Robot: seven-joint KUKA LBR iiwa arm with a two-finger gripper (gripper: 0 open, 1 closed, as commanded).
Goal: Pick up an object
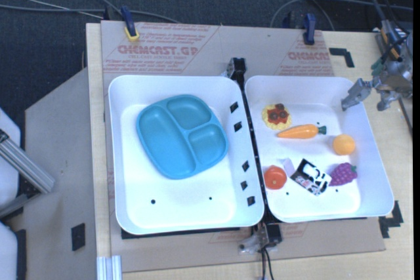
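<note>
Tomato: red, round | carrot: orange, tapered | gripper above bin rim

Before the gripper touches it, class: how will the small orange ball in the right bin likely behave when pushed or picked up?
The orange ball looks round and smooth, so a nudge would probably send it rolling across the right bin. It may slip out of a two-finger pinch. It lies apart from the grapes and carrot, so the gripper has room.
</note>
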